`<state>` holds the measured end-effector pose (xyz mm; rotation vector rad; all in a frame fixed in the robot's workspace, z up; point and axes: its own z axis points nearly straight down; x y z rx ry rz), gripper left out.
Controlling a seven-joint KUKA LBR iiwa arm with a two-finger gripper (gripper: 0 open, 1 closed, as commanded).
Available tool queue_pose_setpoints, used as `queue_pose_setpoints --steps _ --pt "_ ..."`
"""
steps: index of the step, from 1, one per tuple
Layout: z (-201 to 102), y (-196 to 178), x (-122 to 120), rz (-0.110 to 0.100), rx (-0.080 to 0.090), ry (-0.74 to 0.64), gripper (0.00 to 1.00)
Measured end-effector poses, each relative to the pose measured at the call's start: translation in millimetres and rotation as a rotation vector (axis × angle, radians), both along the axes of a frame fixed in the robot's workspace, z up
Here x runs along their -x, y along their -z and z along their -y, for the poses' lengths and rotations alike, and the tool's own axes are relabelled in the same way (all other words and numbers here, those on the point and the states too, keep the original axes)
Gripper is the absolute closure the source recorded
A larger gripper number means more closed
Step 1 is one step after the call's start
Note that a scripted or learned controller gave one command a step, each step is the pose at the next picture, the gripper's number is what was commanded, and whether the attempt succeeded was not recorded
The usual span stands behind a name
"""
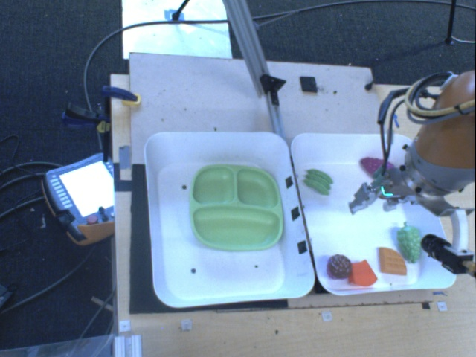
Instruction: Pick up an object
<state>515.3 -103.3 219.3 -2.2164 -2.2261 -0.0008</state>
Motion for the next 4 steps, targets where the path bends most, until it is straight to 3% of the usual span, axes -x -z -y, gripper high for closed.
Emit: queue_pose_setpoints --steps 1,3,4 --pt "0 -1 0 0.002 0.0 0.0 0.0" --pt "-6 95 5 -0.004 -0.001 0.003 0.0" --pt "-6 133 3 0.004 0.0 0.004 0.0"
